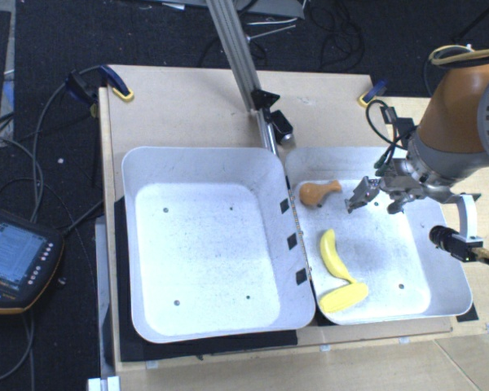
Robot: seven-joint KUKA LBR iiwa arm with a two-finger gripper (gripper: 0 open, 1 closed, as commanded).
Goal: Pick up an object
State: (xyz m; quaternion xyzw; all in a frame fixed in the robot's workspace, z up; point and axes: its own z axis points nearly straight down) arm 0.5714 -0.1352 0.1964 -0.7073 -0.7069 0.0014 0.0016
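Gripper (376, 199) mine, over right bin (440, 304) back edge, fingers spread, pinching nothing. Orange drumstick toy (318, 192) near back left corner; banana (338, 269) (far end partly blurred) toward front edge.

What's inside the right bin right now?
Inside the right bin: a banana, a yellow lemon-like piece touching its lower end, and a brown drumstick-shaped toy. The hand and arm cover the bin's upper right corner.
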